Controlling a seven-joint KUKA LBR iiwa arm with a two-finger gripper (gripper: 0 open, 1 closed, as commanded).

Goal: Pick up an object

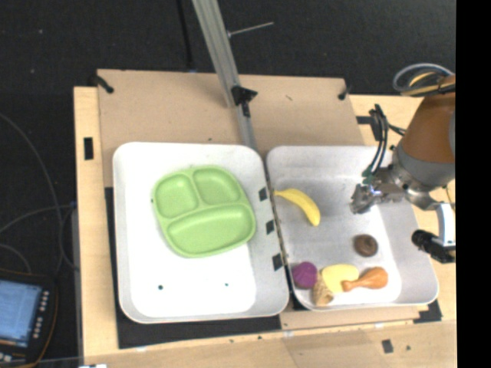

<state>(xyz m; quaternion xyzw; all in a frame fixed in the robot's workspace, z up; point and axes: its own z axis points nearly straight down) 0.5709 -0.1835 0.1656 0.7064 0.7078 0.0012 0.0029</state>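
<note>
In the right bin [330, 167] lie a yellow banana [301, 205], a brown round piece [366, 244], a purple piece [304, 274], a pale yellow piece [337, 276] and an orange-brown drumstick shape [367, 280]. My gripper [364, 199] hangs over the right part of this bin, right of the banana and above the brown piece. Nothing shows between its fingers. The arm's orange band [431, 131] sits above it at the right edge.
The left bin [138, 282] holds a green divided plate [203, 210]. A grey metal pole [219, 52] rises behind the bins. A screen device [23, 313] lies at the bottom left beyond the bench.
</note>
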